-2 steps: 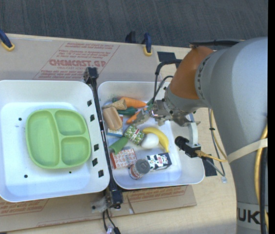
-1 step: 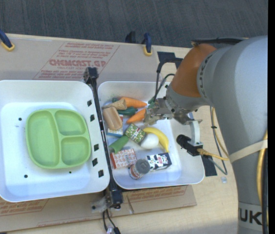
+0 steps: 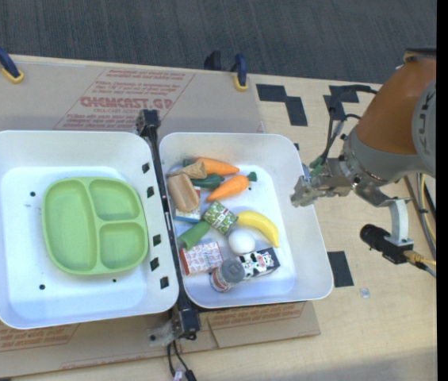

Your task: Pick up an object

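Lying heaped in the right-hand shallow white plastic bin (image 3: 307,252), the candidates for picking formed one loose cluster toward that bin's left and middle, which left its right side bare. A curved yellow plastic banana (image 3: 260,225) lay at the cluster's right edge, with a small white egg-shaped ball (image 3: 242,242) touching it on the lower left. Two orange toy carrots (image 3: 222,167) (image 3: 229,187) sat at the far side of the bin, beside a tan bread-like piece (image 3: 183,192). A small green patterned packet (image 3: 220,217) lay in the middle, and a black-and-white cow-print carton (image 3: 261,263), a round red-and-grey tin (image 3: 227,275) and a flat red-and-white packet (image 3: 202,257) crowded the near side. They overlapped as though tipped in, so most could not be taken cleanly; the banana and egg-shaped ball looked the most exposed.

Above the bin's right rim hung the gripper (image 3: 306,190) of the grey arm (image 3: 382,153) with its orange band, clear of the cluster and with nothing between its fingers; whether those fingers were spread or closed could not be told from this slant. Its place over the rim suggested an approach not yet committed to any one item, so the task appeared barely begun.

To the left of the right-hand bin, touching it along a black clipped seam, the second white bin (image 3: 1,236) held only a pale green three-compartment plastic tray (image 3: 94,225), set squarely in its middle, probably as a drop place. Both bins rested on printed cardboard (image 3: 128,101) clamped to the bench (image 3: 366,308).
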Robot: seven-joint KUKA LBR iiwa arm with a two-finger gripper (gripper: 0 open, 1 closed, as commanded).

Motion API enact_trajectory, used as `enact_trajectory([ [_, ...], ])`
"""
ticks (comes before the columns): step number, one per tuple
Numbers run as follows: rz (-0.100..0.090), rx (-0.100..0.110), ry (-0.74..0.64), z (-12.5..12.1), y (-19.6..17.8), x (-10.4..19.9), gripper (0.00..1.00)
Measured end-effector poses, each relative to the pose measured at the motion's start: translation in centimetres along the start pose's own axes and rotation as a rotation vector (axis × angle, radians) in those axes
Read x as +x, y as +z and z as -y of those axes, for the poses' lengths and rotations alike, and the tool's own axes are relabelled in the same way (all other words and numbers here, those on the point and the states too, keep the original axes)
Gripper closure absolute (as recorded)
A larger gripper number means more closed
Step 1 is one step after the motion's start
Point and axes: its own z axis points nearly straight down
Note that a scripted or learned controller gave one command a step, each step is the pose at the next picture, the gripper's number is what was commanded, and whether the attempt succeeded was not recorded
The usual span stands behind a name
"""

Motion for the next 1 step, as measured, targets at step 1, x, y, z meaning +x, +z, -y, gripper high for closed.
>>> enact_trajectory([
  [1,-0.001,0.002,-0.001,0.02,0.09,0.06,0.00],
])
